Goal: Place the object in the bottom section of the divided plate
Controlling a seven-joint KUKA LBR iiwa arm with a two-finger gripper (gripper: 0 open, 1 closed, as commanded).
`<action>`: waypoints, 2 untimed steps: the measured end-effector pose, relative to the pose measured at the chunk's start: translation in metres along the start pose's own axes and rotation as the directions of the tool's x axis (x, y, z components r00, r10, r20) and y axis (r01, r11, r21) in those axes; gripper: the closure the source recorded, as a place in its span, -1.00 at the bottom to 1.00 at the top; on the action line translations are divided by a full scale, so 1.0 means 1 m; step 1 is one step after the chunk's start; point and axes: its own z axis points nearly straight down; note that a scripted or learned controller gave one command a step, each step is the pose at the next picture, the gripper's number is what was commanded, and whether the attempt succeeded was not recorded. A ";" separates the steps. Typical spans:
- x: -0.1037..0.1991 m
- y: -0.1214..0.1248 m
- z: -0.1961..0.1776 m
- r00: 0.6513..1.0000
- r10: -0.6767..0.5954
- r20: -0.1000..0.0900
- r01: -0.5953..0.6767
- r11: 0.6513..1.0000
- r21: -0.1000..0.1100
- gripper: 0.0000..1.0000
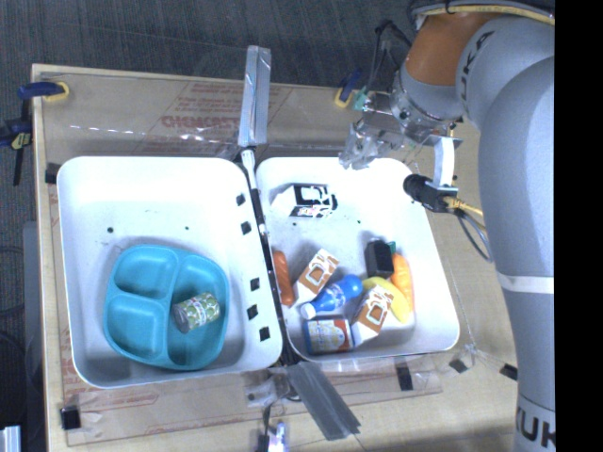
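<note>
Hovering above the far edge of the right white bin [429, 252], the grey arm's two-finger gripper [363, 153] carries nothing that I can see; whether its claw is wide or narrow I cannot tell. Over in the left white bin [85, 196], the turquoise divided plate [141, 309] has a small green-patterned jar [196, 312] lying in its bottom section, near the plate's middle ridge. By my judgement the placing looks done, so the next move calls only for the arm to keep away.
</note>
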 end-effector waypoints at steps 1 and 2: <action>0.001 0.000 0.000 1.000 -0.001 0.000 0.001 1.000 0.001 -1.00; -0.030 -0.021 0.069 1.000 0.014 0.002 -0.014 1.000 -0.001 -1.00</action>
